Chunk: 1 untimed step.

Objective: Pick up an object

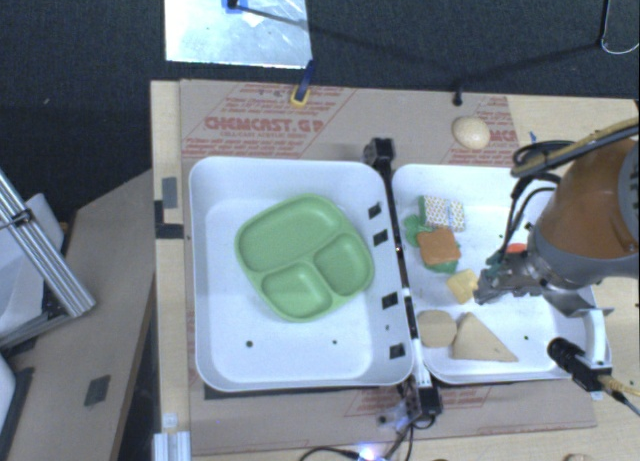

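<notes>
Right bin holds the pickable stuff: a small yellow chunk near centre, an orange block just above-left of it, a green piece touching the orange block's left edge, a white patterned cube above those. Along the bin's front: a round tan piece and, just beside it on the right, a pale wedge.

Gripper sits low in the right bin, tip just right of the yellow chunk, v. close to it; can't tell if fingers are spread or closed, nor if anything is between them. Grey wrist w/ orange band above it comes in from the right.

Left bin carries a green 3-compartment tray. A black divider strip runs between the bins.

Cardboard sheet under both bins reads "CHEMCAST G P" in red, repeated, partly covered. A beige egg-shaped obj lies on it behind the right bin.
</notes>
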Tool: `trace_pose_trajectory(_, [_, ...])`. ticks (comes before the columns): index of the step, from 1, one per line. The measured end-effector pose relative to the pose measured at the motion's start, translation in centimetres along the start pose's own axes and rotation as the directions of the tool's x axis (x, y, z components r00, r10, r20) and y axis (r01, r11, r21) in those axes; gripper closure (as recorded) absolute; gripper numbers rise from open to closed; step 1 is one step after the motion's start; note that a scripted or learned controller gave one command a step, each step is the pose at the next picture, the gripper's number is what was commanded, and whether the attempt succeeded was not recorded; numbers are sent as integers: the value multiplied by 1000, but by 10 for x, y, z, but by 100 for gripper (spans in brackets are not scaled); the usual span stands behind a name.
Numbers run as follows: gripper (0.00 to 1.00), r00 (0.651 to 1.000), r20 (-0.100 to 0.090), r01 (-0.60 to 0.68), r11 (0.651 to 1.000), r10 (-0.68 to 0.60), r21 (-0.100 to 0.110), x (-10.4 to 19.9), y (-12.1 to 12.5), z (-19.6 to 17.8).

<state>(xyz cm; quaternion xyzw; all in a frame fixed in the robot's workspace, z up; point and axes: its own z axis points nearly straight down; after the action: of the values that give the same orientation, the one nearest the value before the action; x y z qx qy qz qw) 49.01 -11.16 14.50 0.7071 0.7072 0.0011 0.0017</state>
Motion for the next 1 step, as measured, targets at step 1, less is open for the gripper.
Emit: trace_pose_trajectory(1, [100, 1000, 1, 6, 1000, -6, -4, 4, 7, -62])
